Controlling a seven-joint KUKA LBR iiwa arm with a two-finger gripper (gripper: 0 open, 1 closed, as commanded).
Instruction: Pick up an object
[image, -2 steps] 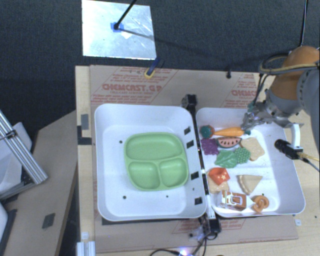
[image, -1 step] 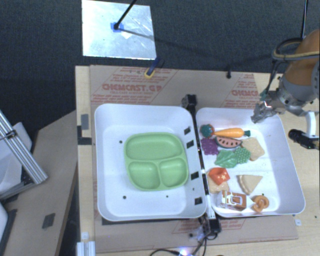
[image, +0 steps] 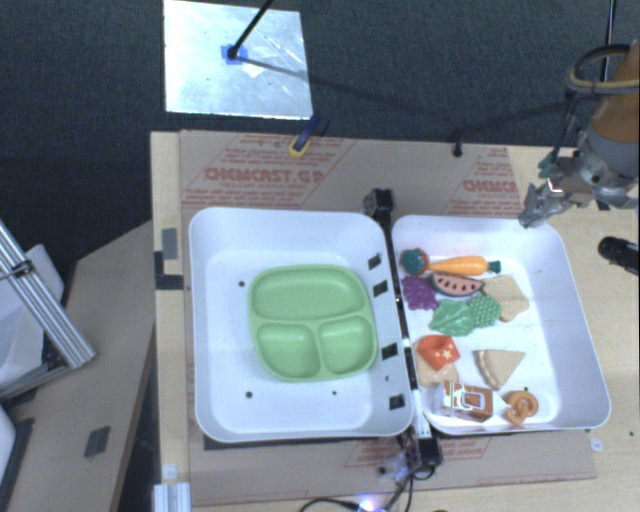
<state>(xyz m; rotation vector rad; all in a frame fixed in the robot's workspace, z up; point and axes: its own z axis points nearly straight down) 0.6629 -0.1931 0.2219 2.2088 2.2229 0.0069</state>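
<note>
The right bin (image: 575, 300) holds several toy foods: an orange carrot (image: 460, 266), a watermelon slice (image: 456, 285), purple grapes (image: 419, 293), green leafy pieces (image: 464, 315), a tan bread slice (image: 507, 297), a red pepper (image: 437, 351), a tan wedge (image: 497, 366), a pretzel (image: 520, 405) and a small waffle-like piece (image: 466, 401). My gripper (image: 540, 208) hangs over the bin's far right corner, above and right of the carrot, with nothing seen between its fingers. The arm comes in from the upper right.
The left bin (image: 215, 300) holds a green divided plate (image: 307, 322). A black divider (image: 392, 300) runs between the bins. Cardboard lies under both. A shiny sheet (image: 238, 60) lies beyond the bench at the back left.
</note>
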